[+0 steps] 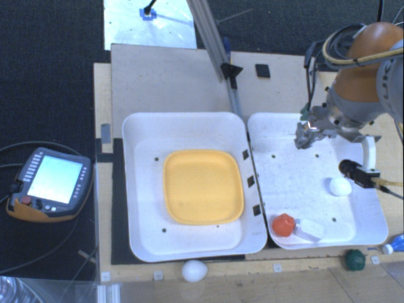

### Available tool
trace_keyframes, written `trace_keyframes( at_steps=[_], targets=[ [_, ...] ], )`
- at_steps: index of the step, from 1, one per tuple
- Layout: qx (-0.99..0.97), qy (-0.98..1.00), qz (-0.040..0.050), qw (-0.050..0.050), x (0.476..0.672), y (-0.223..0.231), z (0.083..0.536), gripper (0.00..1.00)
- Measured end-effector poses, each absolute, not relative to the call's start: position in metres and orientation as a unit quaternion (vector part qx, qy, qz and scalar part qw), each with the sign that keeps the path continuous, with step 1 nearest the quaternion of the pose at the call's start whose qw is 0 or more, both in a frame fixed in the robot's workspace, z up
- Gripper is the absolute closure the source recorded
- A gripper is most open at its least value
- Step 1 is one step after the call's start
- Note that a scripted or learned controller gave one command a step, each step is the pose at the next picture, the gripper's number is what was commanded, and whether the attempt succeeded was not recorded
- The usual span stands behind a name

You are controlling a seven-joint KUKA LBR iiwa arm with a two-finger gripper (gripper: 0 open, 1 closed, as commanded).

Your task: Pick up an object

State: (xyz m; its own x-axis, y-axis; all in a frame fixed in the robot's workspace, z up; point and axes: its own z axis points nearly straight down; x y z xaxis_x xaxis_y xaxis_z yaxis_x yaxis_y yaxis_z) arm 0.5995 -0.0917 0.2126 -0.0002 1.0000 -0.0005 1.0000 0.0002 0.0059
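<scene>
My gripper (305,136) hangs over the far part of the right bin (278,169), close to its back wall. A small white ball (339,186) lies in that bin near its right side, below and to the right of the gripper. At the bin's front edge sits an orange-red round piece (284,225) joined to a clear, pale bottle-like body (309,230). The gripper touches none of these. In the left bin (142,169) rests a square yellow plate (204,186).
Outside the bins, a white egg-shaped thing (194,271) lies on the bench front and a dark green ball (355,259) sits at the front right. A teach pendant (47,183) lies far left. A slanted metal pole (211,27) rises behind the bins.
</scene>
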Motion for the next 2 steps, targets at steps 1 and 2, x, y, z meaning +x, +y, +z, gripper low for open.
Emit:
trace_keyframes(
  at_steps=[1,2],
  targets=[
    [0.707,0.707,0.0005,0.000,0.600,-0.092,0.223,1.00],
    [0.705,0.709,0.0009,0.000,0.583,-0.032,0.228,1.00]
  ],
)
